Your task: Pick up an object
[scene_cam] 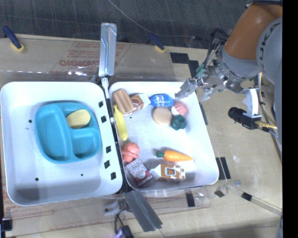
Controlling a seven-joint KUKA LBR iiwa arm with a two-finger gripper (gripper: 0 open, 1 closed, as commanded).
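Pink-and-green toy (pixel 179 114) lies just below the gripper (pixel 185 90), right bin (pixel 208 152).

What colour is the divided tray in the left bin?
Light blue; the tray shows clearly in the camera view, with a yellow item in one compartment.

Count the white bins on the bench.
2: the left bin holds a blue tray; the right bin holds the toy food. None look hidden.

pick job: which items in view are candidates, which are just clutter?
Candidates, right bin:
carrot, banana, pink ball, blue packet, tan disc; hand is nearest the pink ball.

Clutter:
blue tray and its yellow piece, left bin.
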